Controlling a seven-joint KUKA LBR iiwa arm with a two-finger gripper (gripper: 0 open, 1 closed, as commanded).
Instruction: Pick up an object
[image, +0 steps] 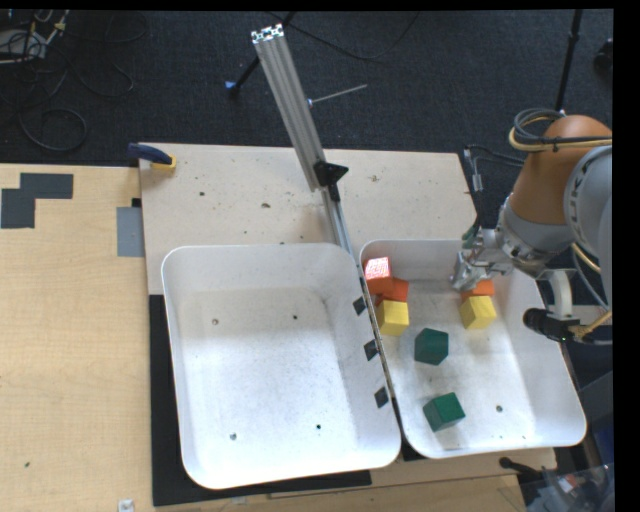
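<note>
Item: end effector (470, 277), low in the right bin (545, 420), at its upper right, just above an orange block (483, 288) and a yellow block (478, 311) that touch each other. Whether it is open or closed, or holding anything, I cannot tell; the wrist hides it.

Step in hand, as I judge it: closing on one of that pair. Best done squarely over a single block so the neighbour is not nudged.

Nearby: two green blocks (431, 346) (443, 410) lying apart; a red, orange and yellow cluster (388, 291) tight against the bin's left wall. Bin's right wall is close. Left bin (200, 290) alongside on the surface (240, 195).
</note>
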